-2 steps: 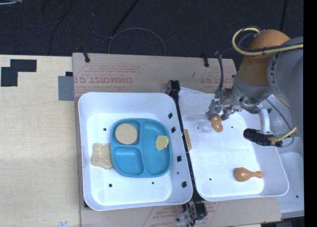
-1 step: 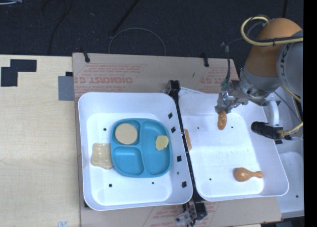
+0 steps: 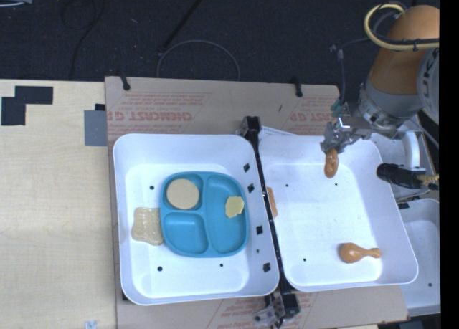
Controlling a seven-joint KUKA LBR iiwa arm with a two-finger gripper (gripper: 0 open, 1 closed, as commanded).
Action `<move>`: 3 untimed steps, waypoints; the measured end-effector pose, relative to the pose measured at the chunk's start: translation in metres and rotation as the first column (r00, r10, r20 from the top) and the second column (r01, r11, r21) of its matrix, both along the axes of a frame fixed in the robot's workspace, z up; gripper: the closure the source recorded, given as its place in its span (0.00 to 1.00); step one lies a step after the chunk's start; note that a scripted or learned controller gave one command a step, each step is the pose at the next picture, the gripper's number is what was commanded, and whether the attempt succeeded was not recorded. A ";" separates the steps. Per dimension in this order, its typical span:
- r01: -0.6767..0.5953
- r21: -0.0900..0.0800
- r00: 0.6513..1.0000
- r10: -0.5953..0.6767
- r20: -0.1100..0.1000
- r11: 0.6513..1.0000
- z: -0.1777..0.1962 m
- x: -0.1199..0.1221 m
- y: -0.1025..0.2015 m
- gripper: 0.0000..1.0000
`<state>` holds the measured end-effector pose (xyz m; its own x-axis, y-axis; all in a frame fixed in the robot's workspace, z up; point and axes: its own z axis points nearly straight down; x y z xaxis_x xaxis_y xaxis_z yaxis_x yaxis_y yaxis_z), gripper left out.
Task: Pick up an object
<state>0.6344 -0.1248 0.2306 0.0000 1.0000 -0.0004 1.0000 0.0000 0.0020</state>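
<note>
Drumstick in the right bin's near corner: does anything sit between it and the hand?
Nothing visible does. The hand is at the right bin's far edge, with a small tan piece hanging just beneath it; bare bin floor separates that from the drumstick.

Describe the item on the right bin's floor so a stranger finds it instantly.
Start at the right white bin, then go to its near-right corner. A tan drumstick-shaped piece lies flat on the floor there. A similar brown piece hangs at the gripper near the far wall.
</note>
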 end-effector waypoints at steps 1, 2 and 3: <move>-0.003 0.002 1.000 0.003 -0.007 1.000 0.007 -0.032 0.048 1.00; -0.003 0.002 1.000 0.003 -0.009 1.000 -0.006 -0.057 0.096 1.00; -0.003 0.002 1.000 0.003 -0.009 1.000 -0.001 -0.091 0.145 1.00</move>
